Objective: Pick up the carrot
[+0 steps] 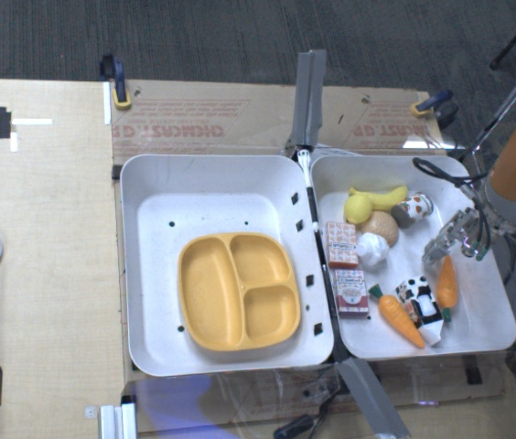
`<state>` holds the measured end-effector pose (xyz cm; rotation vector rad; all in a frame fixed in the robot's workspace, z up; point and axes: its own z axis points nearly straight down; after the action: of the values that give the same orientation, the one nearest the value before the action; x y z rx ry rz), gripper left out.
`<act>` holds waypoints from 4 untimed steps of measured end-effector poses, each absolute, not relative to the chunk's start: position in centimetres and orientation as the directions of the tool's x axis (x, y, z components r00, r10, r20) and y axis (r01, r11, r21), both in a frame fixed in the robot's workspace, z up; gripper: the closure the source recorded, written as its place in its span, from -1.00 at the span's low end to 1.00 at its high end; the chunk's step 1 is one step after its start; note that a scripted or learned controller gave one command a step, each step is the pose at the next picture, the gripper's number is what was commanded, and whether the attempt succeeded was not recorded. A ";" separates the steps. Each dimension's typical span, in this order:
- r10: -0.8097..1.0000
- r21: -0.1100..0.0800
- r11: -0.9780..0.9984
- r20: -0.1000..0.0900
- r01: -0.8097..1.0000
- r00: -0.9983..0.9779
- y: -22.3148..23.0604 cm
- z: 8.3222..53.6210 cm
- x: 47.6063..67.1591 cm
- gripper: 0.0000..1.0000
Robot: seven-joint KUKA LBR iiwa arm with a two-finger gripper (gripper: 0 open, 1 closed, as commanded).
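Carrot (401, 320) lying flat on floor of right bin (491, 341), near front wall, green stub twd the cartons, tip twd front-right. Smooth orange taper, prob. moulded plastic; round section, so likely to roll or squirt out under a pinch across the thin end. Touching or just beside cow-print toy (417, 294) on its right; can't tell which.

Second orange piece (446, 283), also carrot-like, shorter, lying nearly straight front-to-back just beyond the cow toy. Gripper (457, 238) hanging right above its far end, metal, glinting, w/ cables trailing back to the arm. Looks lined up on that piece rather than the green-topped one; judgement only. Open or clenched: cannot tell, too small and cluttered. Nothing seen held.

Rest of the bin crowded, hence tight approach: yellow squash (377, 202), curved and glossy, at back; tan ball (382, 225) and white lump (371, 251) below it; two small printed cartons (341, 242), boxy, standing along left wall.

Left bin (139, 245): yellow divided plate (238, 290), three wells, matte plastic, lying flat mid-floor.
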<state>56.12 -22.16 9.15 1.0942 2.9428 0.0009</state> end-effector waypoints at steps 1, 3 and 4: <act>0.653 0.001 0.757 -0.002 0.653 -0.757 -22.2 9.2 56.1 -1.00; 0.714 0.005 0.700 -0.017 0.714 -0.700 -22.7 10.1 51.8 -1.00; 0.798 0.002 0.603 -0.003 0.798 -0.603 -22.1 9.2 58.6 -1.00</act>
<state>58.57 -22.14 9.24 1.3977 2.8098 0.0004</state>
